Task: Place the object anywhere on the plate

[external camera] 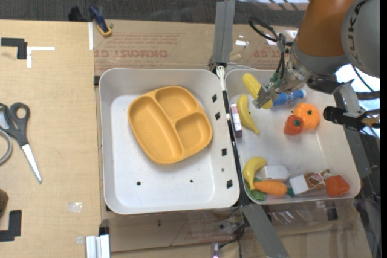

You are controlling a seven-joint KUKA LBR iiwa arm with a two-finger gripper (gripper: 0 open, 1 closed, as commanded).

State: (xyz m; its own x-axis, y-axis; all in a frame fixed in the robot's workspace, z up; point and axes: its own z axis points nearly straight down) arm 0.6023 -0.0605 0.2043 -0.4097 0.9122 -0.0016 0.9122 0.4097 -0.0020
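Jaws [263, 99] low over toy corn cob [251, 85], at two o'clock from yellow plate [171, 124]; grip state impossible to tell. Probably light, stiff, slippery; best pinched mid-length.

Hand [263, 99] hovers over right bin [344, 157]; yellow plate [170, 124] left.

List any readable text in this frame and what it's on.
"CHEMCO... GE...", red print, upside down, partly legible, on the cardboard sheet behind the left bin.
"KU", start of a cut-off word, on the arm.
Box label in the right bin: too small to read.
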